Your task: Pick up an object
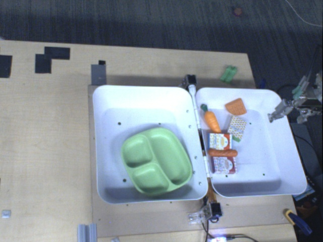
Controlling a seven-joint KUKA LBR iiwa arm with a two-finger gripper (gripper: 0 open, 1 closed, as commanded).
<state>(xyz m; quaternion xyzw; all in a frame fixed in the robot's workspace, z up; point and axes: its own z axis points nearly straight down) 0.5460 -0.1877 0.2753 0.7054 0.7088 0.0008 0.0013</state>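
The bench (pixel 45 135) looks like pale, matt wood or board, with a few dark matt patches near its far edge. Both bins (pixel 151 97) look like smooth white plastic with a soft sheen, light glancing off their rims. The tray (pixel 156 160) is smooth pale-green plastic, faintly glossy on its ridges. The carrot (pixel 211 119) seems glossy orange plastic. The two small boxes (pixel 220 141) look like printed card, slightly shiny. The patterned packet (pixel 237 129) looks like paper or card. The orange slice (pixel 235 106) has a duller, textured face. The gripper (pixel 282 111) looks like bare grey metal. The floor (pixel 151 14) beyond is dark, rough carpet.
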